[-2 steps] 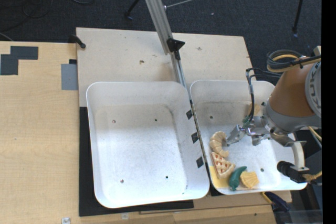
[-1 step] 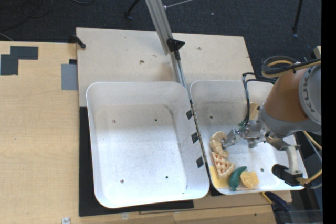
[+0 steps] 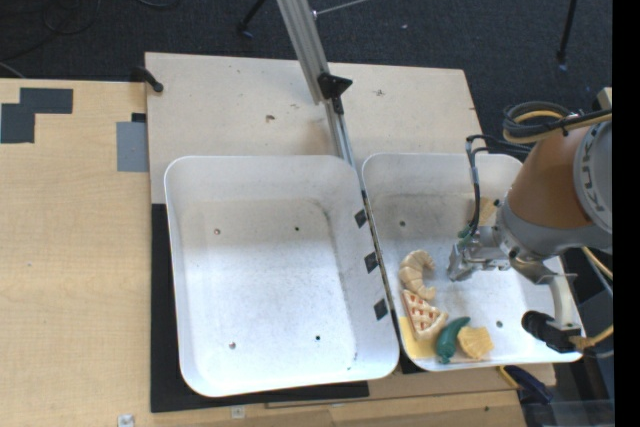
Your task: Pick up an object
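Note:
My gripper [image 3: 462, 265] reaches down into the right bin [image 3: 420, 185] from the right, its tip just right of a pale croissant-shaped piece [image 3: 418, 264]. Below that piece lies a pizza-slice toy [image 3: 423, 313] with a red edge. A green pepper-like object [image 3: 447, 337] and a yellow lump [image 3: 476, 343] rest near the bin's front edge. A small tan object [image 3: 487, 210] peeks out beside the arm's wrist. Nothing is visibly between the fingers.
The left bin [image 3: 200, 215] stands beside the right one, with a row of black clips [image 3: 367, 260] along the shared wall. A slanted aluminium rail [image 3: 300, 25] rises behind the bins. The arm's orange band [image 3: 550, 180] overhangs the right bin's right side.

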Controlling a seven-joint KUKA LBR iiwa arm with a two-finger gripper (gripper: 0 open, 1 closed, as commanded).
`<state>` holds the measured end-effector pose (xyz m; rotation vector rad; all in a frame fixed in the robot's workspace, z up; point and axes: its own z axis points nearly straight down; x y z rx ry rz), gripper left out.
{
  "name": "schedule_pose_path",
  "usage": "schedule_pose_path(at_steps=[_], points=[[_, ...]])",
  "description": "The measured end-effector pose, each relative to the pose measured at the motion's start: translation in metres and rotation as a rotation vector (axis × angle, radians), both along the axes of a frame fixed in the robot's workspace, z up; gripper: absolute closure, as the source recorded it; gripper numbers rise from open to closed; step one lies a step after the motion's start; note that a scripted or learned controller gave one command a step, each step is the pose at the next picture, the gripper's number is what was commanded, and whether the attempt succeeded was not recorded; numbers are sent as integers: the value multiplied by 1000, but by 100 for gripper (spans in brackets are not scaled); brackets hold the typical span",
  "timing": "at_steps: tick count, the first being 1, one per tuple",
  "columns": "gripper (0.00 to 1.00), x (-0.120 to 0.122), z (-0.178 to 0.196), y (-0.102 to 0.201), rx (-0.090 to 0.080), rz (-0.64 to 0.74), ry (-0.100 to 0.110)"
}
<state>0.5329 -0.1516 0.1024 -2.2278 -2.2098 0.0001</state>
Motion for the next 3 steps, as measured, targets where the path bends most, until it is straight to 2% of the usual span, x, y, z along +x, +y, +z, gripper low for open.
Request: schedule_pose_path(at_steps=[1, 2, 3], points=[[100, 5, 53, 9, -2, 10, -5], [100, 8, 108, -2, -4, 8, -6], [100, 9, 138, -3, -3, 10, -4]])
